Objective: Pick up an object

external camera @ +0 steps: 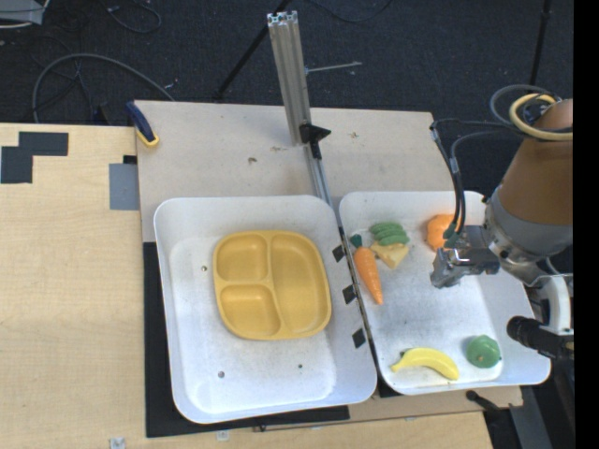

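Nearest the camera, the left bin (pixel 187 363) carries a yellow divided plate (pixel 272 283); the right bin (pixel 421 307) holds a carrot (pixel 368 275), banana (pixel 426 362), green fruit (pixel 483 351), orange (pixel 440 230) and a leafy piece (pixel 388 233). The gripper (pixel 453 271) hangs just right of the carrot; whether it is released or clenched cannot be told. It should probably centre over one separate object, perhaps the banana, before descending. Pale bench (pixel 65 279) and dark floor (pixel 187 26) surround everything.

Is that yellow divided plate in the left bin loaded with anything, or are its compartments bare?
Bare. The yellow divided plate lies flat in the left bin, and all three compartments show only yellow plastic. The toy foods sit in the right bin.
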Action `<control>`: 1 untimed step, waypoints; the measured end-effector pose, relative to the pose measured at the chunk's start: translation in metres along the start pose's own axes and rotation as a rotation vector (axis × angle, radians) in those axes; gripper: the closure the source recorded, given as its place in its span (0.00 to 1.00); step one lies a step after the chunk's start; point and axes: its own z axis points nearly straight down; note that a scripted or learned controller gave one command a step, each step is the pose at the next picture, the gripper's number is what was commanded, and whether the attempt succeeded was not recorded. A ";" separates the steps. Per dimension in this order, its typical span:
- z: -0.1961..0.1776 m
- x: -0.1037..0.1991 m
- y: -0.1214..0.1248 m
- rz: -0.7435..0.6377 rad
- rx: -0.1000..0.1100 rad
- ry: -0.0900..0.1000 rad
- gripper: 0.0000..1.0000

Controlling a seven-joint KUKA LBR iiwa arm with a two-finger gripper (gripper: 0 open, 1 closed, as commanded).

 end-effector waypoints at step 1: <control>0.016 0.048 -0.003 -0.002 0.006 0.002 1.00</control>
